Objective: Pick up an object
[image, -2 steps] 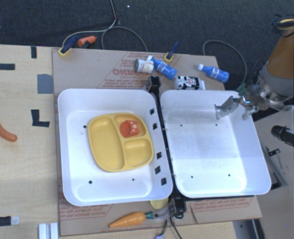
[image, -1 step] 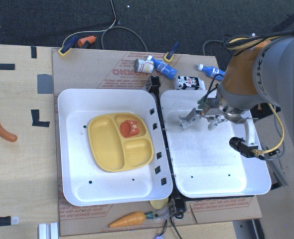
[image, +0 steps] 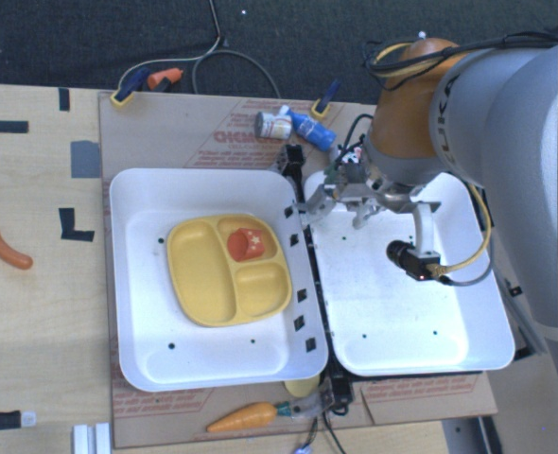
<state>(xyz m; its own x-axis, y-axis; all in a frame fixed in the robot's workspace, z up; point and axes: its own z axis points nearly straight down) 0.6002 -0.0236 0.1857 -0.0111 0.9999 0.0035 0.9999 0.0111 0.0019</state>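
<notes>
Evidently the red tomato-like object (image: 247, 243) lies in the yellow tray's (image: 203, 282) far compartment, left bin (image: 128, 253). The tool (image: 355, 201) hangs over the right bin's (image: 402, 339) far-left part, holding nothing, spread unclear. Approach stage: next, shift left, descend.

We see an evenly, brightly lit scene from overhead, with soft light and only faint shadows. The two white bins (image: 128, 282) are the brightest areas and look slightly washed out, though without hard glare. A dim shadow falls under the arm (image: 492, 130) onto the right-hand bin. The dark floor at the top is grainy. Detail is soft throughout, and small items look slightly blurred.
</notes>
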